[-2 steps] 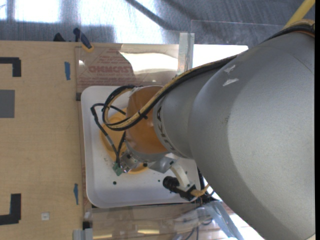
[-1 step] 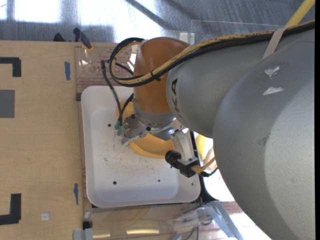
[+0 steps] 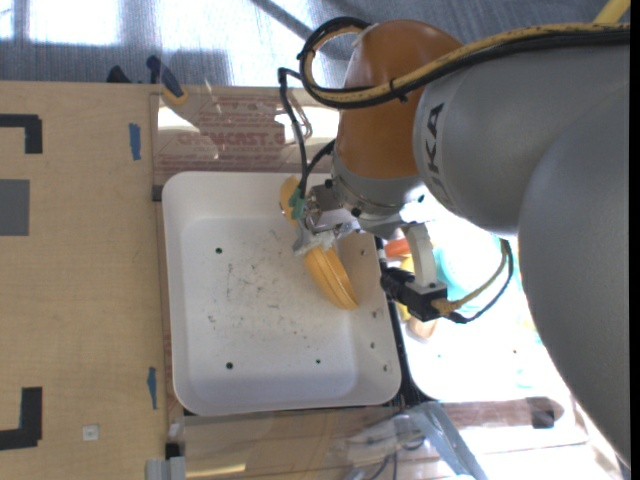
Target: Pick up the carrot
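The arm (image 3: 480, 118) comes in from the right of the frame and bends down over the right side of the left bin (image 3: 200, 368). The pincer (image 3: 316, 226) hangs low there, near the middle of the frame. I cannot tell how wide it is open, because the arm hides it from above. I cannot see anything held in it.

Just under the pincer, toward the lower right, lies a yellow thing (image 3: 332, 276) with ribs. It may be touching the tip of the pincer, but I cannot be sure. It lies slanted, from upper left to lower right. It looks too pale to be the carrot, I think.

A small orange bit peeks out to the right of the pincer. I take this for the carrot (image 3: 397, 250). It sits just past the wall between the two bins, at the left edge of the right bin (image 3: 470, 368). Most of it is hidden behind the arm, so I cannot tell which way it points.

If that is right, the pincer is on the wrong side of the wall. It needs to go up, then right across the wall, then down again.
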